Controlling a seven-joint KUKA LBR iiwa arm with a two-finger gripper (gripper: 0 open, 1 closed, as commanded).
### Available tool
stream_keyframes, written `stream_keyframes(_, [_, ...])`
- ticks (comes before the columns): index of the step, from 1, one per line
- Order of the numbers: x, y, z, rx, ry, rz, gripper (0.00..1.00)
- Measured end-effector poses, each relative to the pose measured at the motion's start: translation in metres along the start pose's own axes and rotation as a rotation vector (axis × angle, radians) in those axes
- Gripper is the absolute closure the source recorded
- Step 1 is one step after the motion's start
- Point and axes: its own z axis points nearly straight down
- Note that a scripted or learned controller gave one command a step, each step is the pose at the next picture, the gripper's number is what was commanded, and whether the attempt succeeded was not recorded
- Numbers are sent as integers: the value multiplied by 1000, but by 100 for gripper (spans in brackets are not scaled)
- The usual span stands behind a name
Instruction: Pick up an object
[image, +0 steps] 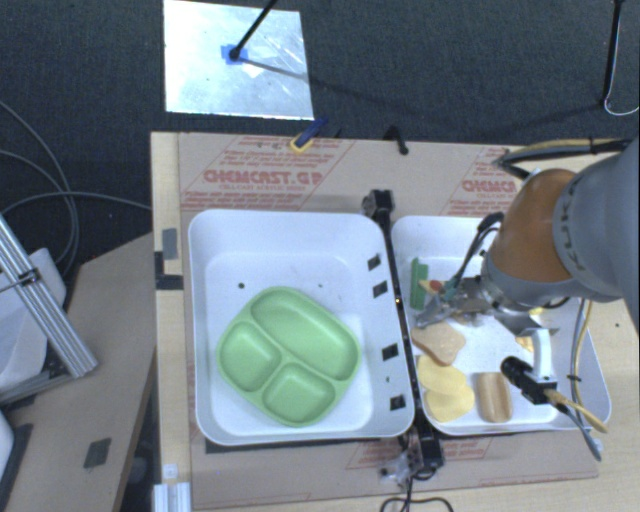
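You've got the arm (570, 235) reaching in from the right, its pincer (445, 305) down low in the right bin (500, 425), right above a tan bread slice (441, 343) and beside a green piece (417, 283) by the divider. Just nearer the front edge lie a yellow round piece (446, 390) and a brown bread roll (493, 396). Over in the left bin (290, 235) sits a green divided plate (288, 354), all on your desk (120, 300).

Tan bread slice (441, 343) lying flat mid-bin in the right bin (460, 425), pale yellow round piece (446, 391) just below it, brown bun-like piece (492, 397) beside that, green stick (416, 282) along the bin's left wall.
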Motion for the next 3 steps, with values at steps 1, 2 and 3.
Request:
stream_keyframes(1, [-3, 0, -11, 0, 3, 6, 100])
stream_keyframes(2, [3, -8, -2, -4, -6, 9, 100])
stream_keyframes(3, [3, -6, -13, -7, -5, 11, 100])
